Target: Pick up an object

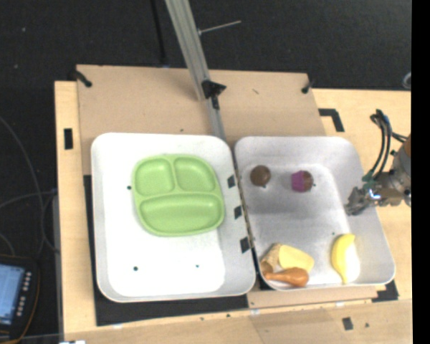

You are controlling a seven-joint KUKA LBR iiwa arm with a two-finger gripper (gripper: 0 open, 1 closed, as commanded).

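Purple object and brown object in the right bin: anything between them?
No. The camera view shows bare bin floor between the brown object and purple object.

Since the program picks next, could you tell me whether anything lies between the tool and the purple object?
Nothing visible does. The tool sits at the right bin's right edge, and bare bin floor runs from it to the purple object.

Arm (395, 181) cut off at right edge, mostly out of frame; gripper (358, 199) small and blurry over right bin's rim. Orange piece (288, 276) overlaps yellow item (292, 258) at near edge, both unidentifiable. Screen (7, 292) cut off near-left.
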